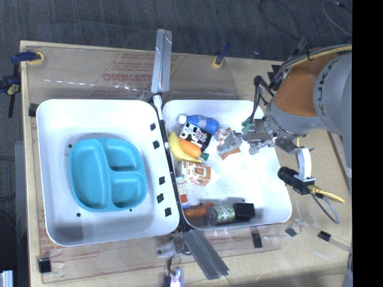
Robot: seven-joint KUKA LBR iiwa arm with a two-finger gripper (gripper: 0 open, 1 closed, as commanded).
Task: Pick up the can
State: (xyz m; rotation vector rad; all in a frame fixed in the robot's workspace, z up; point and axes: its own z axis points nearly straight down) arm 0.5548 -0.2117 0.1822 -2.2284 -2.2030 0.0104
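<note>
step: we hover gripper (pixel 242 143) over right bin (pixel 263 178), far from can (pixel 222 214)
fingers: can't tell
next: we move twd can

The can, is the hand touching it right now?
Apart. The camera view shows the can lying at the right bin's near edge, bare white floor separating it from the hand.

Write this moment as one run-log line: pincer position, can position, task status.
pincer: over right bin, upper part | can: lying at bin's near wall, apart from pincer | status: not picked
</note>
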